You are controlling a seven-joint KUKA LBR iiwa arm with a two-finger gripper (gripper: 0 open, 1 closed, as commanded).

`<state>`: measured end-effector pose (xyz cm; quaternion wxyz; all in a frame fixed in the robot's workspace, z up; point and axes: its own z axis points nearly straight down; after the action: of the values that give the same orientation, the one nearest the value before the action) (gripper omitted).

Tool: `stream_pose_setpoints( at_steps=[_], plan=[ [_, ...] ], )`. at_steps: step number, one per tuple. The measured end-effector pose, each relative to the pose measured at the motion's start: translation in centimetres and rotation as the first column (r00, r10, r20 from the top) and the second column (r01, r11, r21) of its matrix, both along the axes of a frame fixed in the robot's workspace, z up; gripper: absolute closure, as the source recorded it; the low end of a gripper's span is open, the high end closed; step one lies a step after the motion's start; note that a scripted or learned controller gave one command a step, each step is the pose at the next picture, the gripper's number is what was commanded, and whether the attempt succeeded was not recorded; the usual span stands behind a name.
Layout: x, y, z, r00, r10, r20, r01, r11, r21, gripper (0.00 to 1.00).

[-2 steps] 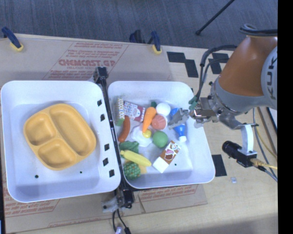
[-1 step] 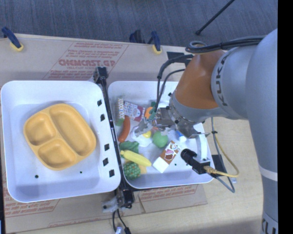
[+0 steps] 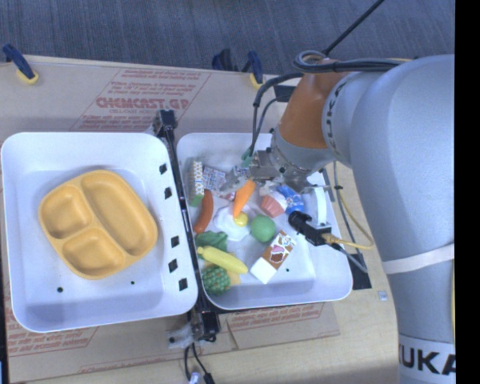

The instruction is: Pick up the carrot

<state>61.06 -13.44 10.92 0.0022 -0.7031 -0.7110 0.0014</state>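
Two shallow white plastic bins: the left bin [image 3: 32,294] bears a yellow three-compartment plate [image 3: 96,222]; the right bin [image 3: 328,282] holds toy food. The gripper [image 3: 254,176] hangs just above the tapered orange carrot [image 3: 242,198]; whether it grips, I cannot tell.

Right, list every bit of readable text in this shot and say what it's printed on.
"CHEMCAST GP": red print on the brown cardboard sheet under the bins; the smaller red lines around it are too blurred to read.
"KUKA": dark letters on the grey arm, cut off at the frame edge.
Print on the small carton and the packet: too small to read.
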Motion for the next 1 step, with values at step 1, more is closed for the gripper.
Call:
stream_pose_setpoints(
  at_steps=[1],
  plan=[
    [0.07,0.01,1.08,1.000,0.004,0.000,-0.004,1.000,0.000,1.00]
  ],
)
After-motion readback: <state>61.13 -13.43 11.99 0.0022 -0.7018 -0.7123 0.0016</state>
